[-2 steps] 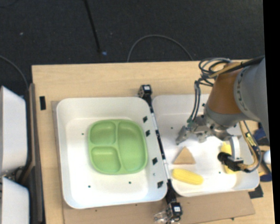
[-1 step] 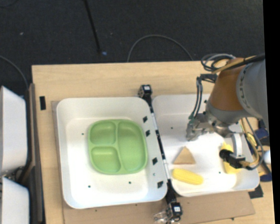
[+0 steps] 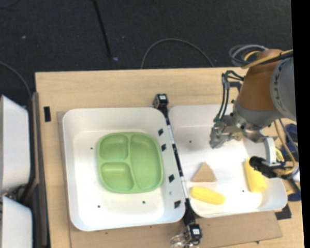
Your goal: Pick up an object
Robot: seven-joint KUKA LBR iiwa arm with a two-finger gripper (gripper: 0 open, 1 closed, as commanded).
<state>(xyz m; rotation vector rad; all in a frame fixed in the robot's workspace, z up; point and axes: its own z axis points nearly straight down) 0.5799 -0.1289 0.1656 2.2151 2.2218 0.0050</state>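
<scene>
In the right bin [image 3: 196, 118] lie three things. A tan wedge [image 3: 204, 172] sits near the middle. A yellow banana-shaped piece [image 3: 208, 195] lies by the front left corner. A shorter yellow piece [image 3: 256, 180] stands toward the front right. My gripper [image 3: 217, 138] hangs over the bin's back half, above and a little right of the tan wedge, and touches none of the three. Nothing shows in its grasp.
The left bin [image 3: 77, 125] holds a green divided plate [image 3: 130, 162] at its middle. A divider with black clips [image 3: 172, 156] runs between the two bins. The grey and orange arm [image 3: 262, 89] covers the right bin's back right corner.
</scene>
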